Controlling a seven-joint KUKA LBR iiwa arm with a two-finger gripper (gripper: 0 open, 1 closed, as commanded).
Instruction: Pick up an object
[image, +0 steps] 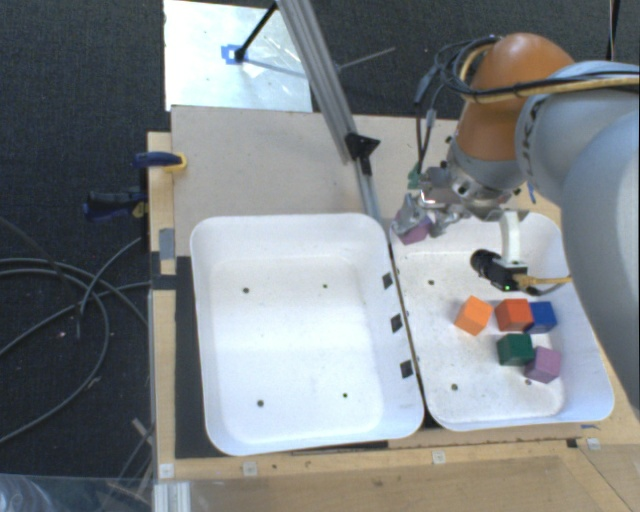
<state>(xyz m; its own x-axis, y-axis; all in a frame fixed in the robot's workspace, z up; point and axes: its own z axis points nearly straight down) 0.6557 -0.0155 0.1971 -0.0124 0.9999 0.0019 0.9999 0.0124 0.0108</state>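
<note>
- The grey arm sweeps in from the upper right of the frame, its orange band bulging just above the wrist.
- The hand hangs over the top left corner of the right bin, close to the divide between the two bins.
- And there it is: a small purple block sits pinched between the fingers, so the hand is clenched around it, lifted at the bin's upper edge.
- Down in the lower right part of the right bin, a cluster of blocks lies close together: an orange block, a red-brown block just beside it, a blue block touching that one on the right.
- Below those, a green block and a light purple block sit side by side.
- A small black device with a yellow cable hangs beside the wrist, above the cluster.
- The left bin fills the centre of the frame, white floor with a few dark dots.
- Both bins rest on the tan worktop; a blue clamp grips its upper left edge.
- A grey pole slants from top centre towards the bins' shared rim.
</note>
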